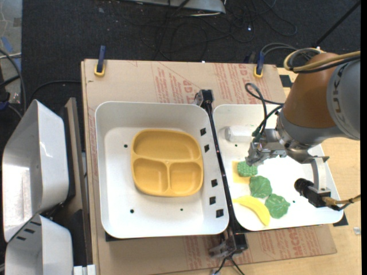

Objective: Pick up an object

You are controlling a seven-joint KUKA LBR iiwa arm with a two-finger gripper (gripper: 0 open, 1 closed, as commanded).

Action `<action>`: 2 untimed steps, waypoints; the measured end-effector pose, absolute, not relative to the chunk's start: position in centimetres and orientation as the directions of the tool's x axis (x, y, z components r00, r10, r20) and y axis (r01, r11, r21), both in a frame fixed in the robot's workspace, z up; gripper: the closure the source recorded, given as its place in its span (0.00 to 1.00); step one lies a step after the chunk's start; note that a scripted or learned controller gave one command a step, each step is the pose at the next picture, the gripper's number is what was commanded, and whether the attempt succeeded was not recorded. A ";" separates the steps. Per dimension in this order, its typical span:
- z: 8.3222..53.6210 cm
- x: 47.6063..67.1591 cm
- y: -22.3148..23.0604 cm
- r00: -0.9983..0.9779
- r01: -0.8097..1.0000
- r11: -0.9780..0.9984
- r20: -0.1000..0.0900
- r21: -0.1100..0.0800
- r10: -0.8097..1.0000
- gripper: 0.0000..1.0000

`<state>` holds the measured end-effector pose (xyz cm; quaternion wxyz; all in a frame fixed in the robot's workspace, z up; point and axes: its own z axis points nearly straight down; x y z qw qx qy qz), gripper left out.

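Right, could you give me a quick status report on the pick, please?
Gripper low in right white bin, directly over a green leafy piece. Nothing visibly held. Two more green pieces and yellow banana close by.

This looks like a robotics lab: an industrial arm reaches over a bench topped with printed cardboard held by clamps, two white bins sit side by side, and loose cables trail across dark carpet, probably from rig hardware.
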<state>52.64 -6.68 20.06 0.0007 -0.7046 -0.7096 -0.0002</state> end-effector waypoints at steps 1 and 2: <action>21.5 53.7 -0.6 -0.009 1.000 0.009 0.001 0.001 1.000 1.00; 21.3 54.9 5.0 -0.008 1.000 0.008 0.001 0.001 1.000 1.00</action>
